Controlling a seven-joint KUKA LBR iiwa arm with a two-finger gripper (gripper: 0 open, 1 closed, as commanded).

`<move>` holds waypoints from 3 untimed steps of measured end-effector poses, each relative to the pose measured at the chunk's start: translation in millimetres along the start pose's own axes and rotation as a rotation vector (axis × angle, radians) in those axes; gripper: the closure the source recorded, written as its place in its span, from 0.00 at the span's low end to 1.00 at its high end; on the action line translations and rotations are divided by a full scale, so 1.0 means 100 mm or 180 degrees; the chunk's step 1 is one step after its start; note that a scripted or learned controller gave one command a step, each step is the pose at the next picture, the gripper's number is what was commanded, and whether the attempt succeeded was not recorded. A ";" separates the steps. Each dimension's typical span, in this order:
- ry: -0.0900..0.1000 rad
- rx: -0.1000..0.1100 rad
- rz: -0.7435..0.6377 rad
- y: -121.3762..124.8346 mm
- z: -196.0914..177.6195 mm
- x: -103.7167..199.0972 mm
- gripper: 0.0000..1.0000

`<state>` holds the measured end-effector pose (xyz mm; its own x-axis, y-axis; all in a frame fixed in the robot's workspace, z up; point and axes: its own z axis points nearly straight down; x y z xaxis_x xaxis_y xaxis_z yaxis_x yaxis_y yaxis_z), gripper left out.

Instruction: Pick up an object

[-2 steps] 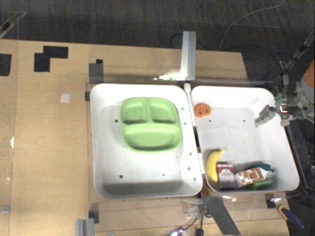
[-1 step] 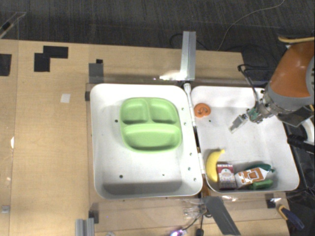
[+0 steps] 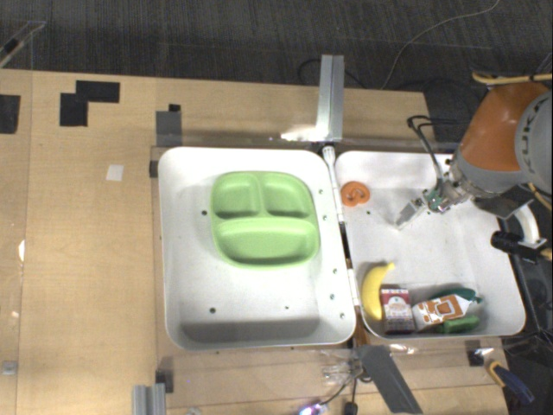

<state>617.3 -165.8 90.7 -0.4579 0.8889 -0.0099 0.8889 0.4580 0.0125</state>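
- camera view: the gripper (image 3: 410, 213) hangs low in the right bin (image 3: 484, 258), over bare white floor near the middle of its upper half; i cannot tell how the jaws are set, and nothing shows between them.
- step in hand, as i judge it: the approach, with no object taken yet.
- candidates lie apart from it: a small orange round piece (image 3: 354, 194) just beside the bin's left wall, and along the near wall a banana (image 3: 375, 289), a dark red carton (image 3: 396, 309) and an orange-and-white packet (image 3: 442, 309) lying against a green item (image 3: 458, 323).
- next move calls for shifting over one of these, then lowering onto it.
- banana: curved, smooth, yellow; carton: boxy, printed card.
- left bin (image 3: 181, 258) holds a matte green plastic divided tray (image 3: 263, 217) with rounded corners; the surface (image 3: 78, 258) is pale wood.
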 end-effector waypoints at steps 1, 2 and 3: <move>0.0016 0.0011 -0.0650 0.50 -0.56 0.35 0.00; 0.0020 0.0026 0.0265 -0.01 -0.56 0.28 0.00; 0.0017 0.0012 -0.0335 0.72 -0.70 0.29 0.00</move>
<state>667.1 -107.2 161.6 -0.5488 0.8359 -0.0058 0.8359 0.5488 0.0080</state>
